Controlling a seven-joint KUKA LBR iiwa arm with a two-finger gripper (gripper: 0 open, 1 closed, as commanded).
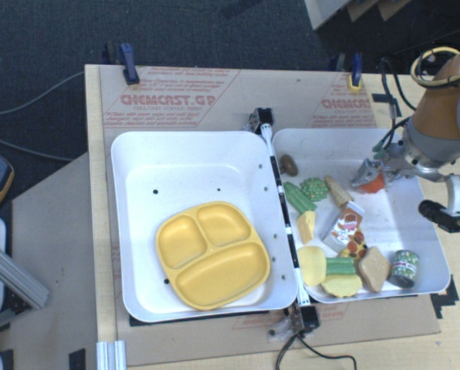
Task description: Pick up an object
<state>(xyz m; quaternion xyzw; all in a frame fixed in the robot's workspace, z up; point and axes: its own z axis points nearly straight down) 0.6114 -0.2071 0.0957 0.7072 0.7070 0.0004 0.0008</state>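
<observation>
The gripper [371,173] is low over the back part of the right bin [426,233], on the arm [438,118] that reaches in from the right. A small orange-red object [375,183] lies directly at the gripper's tip, partly covered by it. Whether it is gripped is unclear. Other loose items lie to its left and front in the same bin: a green textured piece [316,187], a green pod [298,198], a tan stick [337,192], a printed packet [345,227], a bread slice [374,269] and a small can [404,267].
The left bin [137,168] holds a yellow divided plate [213,254]. Yellow and green toy foods [322,268] crowd the right bin's front left corner, and a brown lump [289,163] sits near its back left. A black clamp [262,118] stands where the bins meet.
</observation>
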